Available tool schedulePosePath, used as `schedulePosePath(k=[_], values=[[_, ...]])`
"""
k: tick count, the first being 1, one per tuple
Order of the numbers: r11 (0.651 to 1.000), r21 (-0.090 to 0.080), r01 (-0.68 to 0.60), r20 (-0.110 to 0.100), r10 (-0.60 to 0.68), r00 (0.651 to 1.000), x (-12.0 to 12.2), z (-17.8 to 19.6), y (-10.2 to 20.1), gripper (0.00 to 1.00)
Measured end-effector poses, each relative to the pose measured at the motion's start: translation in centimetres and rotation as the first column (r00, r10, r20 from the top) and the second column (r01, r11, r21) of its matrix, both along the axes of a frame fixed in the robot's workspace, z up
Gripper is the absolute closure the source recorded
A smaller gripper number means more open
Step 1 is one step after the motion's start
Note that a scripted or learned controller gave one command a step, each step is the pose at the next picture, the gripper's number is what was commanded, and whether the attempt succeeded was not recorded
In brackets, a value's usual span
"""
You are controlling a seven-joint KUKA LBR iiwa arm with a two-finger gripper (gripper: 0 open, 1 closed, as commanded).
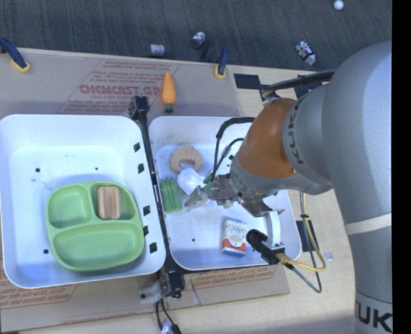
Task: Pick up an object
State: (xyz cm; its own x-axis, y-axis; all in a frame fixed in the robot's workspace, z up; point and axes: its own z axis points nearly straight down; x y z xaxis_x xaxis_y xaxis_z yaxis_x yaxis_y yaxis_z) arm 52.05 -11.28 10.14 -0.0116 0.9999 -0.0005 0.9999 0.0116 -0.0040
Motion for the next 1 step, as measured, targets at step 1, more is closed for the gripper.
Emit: schedulePosePath(k=[1], values=[[1.0, 0.002, 0.005, -0.001, -0.005, 1.0, -4.48, -1.04, 1.38, 0.0]])
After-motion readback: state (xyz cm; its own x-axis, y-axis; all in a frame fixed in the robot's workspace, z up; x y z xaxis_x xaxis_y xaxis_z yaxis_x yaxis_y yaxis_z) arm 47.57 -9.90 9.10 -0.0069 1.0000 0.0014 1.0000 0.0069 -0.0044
